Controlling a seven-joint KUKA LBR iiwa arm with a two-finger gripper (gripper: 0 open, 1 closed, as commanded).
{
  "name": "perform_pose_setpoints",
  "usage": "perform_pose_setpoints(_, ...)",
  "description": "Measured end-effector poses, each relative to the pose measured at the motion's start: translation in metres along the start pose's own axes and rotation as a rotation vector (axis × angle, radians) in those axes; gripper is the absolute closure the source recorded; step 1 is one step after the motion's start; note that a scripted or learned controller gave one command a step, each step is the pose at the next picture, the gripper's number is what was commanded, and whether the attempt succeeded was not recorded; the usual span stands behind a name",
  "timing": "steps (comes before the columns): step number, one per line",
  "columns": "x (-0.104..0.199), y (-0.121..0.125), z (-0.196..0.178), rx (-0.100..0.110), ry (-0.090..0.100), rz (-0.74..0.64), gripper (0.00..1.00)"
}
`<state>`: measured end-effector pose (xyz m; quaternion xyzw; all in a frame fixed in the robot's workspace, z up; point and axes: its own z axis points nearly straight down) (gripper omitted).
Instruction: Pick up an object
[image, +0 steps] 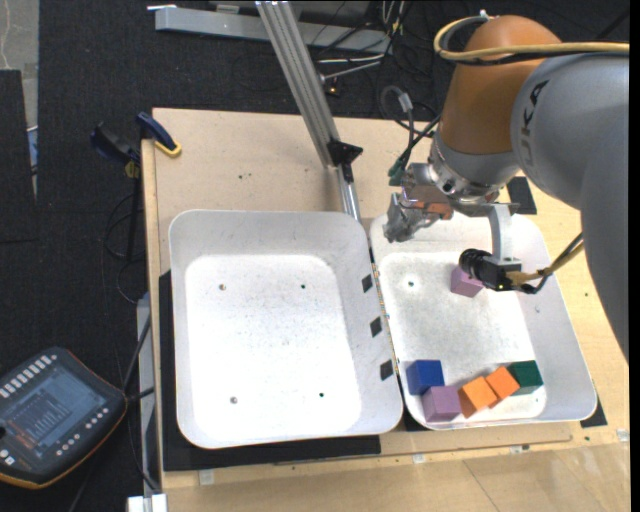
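Fingers: the gripper hung over the far left corner of the right bin; its dark tips blurred together, so whether they were parted or closed could not be told, and nothing was visible between them.
Hidden: the wrist and the orange band covered the bin's far rim; the grey arm was cut off at the right edge.
Nearest object: a pale purple block lay on the bin floor, well right of the gripper, touching a black fitting on a cable.
Other objects: a blue cube, a purple cube, an orange cube and a green cube sat clustered along the near rim.
Left bin: a white tray stood just beside the right one.
In the way: a slanted metal strut ended near the gripper.
Surface: a plywood bench bore both bins; a blue-and-yellow clamp gripped its far left corner.
Room: dark floor; a teach pendant lay at lower left.
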<state>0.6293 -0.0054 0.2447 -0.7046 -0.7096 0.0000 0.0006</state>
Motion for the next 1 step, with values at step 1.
perform_pose_setpoints(1, 0.0493, 0.0037, -0.0052, -0.002, 0.001, -0.001, 1.00)
